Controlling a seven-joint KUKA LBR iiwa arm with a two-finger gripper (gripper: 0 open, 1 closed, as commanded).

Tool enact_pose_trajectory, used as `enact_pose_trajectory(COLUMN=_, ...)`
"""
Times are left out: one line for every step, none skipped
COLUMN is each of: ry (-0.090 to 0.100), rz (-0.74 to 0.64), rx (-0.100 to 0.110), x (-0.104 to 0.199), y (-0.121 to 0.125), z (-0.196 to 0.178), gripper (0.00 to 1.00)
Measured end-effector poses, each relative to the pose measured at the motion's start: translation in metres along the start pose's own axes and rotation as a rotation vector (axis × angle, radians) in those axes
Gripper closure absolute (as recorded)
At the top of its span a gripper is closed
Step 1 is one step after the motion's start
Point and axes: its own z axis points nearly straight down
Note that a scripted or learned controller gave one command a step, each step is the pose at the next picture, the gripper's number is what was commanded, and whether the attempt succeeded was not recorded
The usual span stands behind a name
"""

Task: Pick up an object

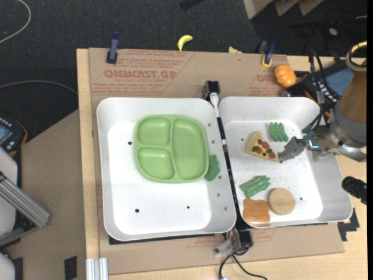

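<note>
We see the grey arm (349, 118) reach in from the right, low over the right bin (309, 206). Its fingers (289, 150) point left, just beside the toy pizza slice (260, 146). We cannot tell how far apart they are, and we see nothing held in them.

In the right bin there are also green toy beans (277, 131), a green pea pod (255, 185), a round cookie (282, 201) and an orange bread piece (256, 210). The left bin (116, 197) holds a green divided plate (172, 148) with a small green toy (212, 167) touching its right edge.

Both bins sit on a brown tabletop (145, 72) with blue clamps (112, 48) at the back. The floor (87, 10) is dark carpet.
</note>
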Motion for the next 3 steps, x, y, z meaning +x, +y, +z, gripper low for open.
enact_pose_trajectory(ry=0.005, rz=-0.001, rx=0.013, x=0.037, y=-0.025, z=0.105, gripper=0.00)
enact_pose_trajectory(ry=-0.001, rz=0.002, rx=-0.002, x=0.034, y=-0.021, z=0.089, gripper=1.00)
enact_pose_trajectory(ry=0.002, rz=-0.011, rx=-0.009, x=0.124, y=0.021, z=0.030, gripper=1.00)
